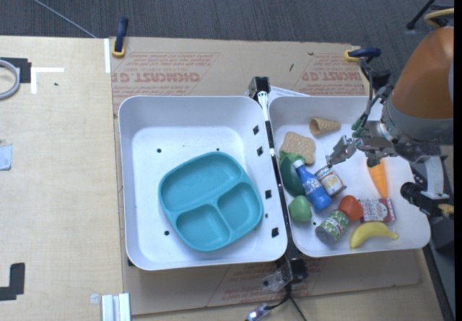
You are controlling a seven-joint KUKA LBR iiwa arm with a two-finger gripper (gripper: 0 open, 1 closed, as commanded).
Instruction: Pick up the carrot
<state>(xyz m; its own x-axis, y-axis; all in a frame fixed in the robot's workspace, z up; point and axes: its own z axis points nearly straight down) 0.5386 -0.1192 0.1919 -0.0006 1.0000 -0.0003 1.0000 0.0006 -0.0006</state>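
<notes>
The carrot [378, 178] lies in the right bin [413, 240], close to its right wall and roughly halfway down it, its length running along that wall; its upper end sits under the arm's wrist hardware, and the rest of it shows bare. The gripper [338, 156] hangs over the middle of the same bin, to the left of the carrot and apart from it; its two thin fingers are spread, with nothing between them; the grey arm [424, 89] with its orange band covers the bin's upper right corner. Below the gripper a blue bottle [313, 188] lies tilted against a green vegetable [291, 174] near the bin's left wall; a small can [332, 182] is just beside the bottle. A cracker [298, 146] and an ice-cream cone [324, 125] lie toward the top edge. Along the bottom edge sit a green apple [299, 209], a tin [331, 226], a tomato [351, 207], a banana [372, 234] and a red-and-white packet [377, 209]. The left bin [137, 168] carries a blue divided tray [209, 200].
</notes>
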